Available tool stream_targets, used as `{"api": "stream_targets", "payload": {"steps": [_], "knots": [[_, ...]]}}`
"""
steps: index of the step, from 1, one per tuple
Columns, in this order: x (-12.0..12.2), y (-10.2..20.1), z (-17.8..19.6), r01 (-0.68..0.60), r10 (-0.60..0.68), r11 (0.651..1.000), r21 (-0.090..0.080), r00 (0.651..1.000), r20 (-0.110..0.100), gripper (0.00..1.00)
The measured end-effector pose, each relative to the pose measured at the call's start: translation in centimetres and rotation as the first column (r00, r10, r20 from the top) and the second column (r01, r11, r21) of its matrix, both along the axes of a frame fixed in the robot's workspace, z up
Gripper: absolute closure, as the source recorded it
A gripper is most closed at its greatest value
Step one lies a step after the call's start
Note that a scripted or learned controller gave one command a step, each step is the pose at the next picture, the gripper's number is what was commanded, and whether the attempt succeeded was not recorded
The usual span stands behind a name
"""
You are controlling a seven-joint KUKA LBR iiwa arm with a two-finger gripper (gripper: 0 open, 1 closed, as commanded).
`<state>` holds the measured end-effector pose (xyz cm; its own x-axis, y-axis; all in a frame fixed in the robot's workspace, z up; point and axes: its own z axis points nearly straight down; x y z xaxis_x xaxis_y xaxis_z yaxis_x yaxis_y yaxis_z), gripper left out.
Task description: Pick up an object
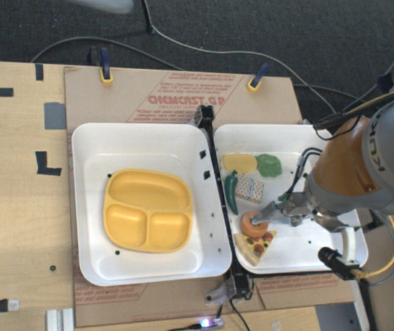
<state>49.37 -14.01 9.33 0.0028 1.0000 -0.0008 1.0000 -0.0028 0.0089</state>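
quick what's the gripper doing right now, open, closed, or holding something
Gripper: cannot be told. It sits low in the right bin, right by the orange toy.

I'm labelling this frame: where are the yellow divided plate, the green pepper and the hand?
yellow divided plate (148, 209): camera view, centre ridge.
green pepper (269, 165): camera view, its top.
hand (260, 217): camera view, between fingertips.

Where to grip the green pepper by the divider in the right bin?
Across the middle of the green pepper, fingers closing over its narrow width, coming straight down. It lies long and thin along the divider wall, so the wall-side finger has little room; expect a tight fit.
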Motion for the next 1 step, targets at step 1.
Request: {"api": "stream_targets", "payload": {"steps": [1], "knots": [[0.25,0.40,1.21,-0.005,0.005,1.000,0.008,1.000,0.001,1.00]]}}
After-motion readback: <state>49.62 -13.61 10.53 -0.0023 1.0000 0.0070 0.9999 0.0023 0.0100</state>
